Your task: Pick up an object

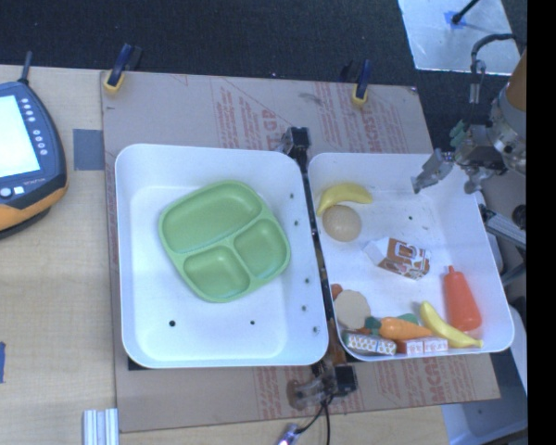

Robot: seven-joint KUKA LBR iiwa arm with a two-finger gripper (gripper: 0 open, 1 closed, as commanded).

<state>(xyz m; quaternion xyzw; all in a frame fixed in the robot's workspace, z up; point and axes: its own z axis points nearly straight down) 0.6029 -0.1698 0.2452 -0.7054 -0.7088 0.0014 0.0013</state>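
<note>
Gripper [451, 171] is held over the right bin's [494, 265] far right corner, fingers [429, 173] are spread apart, nothing is held between them, wrist is tilted leftward.

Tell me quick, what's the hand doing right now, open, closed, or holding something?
Hand: open and holding nothing, up over the far right corner of the right bin.

You'll find the toy foods in the right bin [489, 248]: a yellow banana [345, 194] touching a cream egg [342, 222]. An orange bottle [461, 298] lies near the bin's right wall.
</note>
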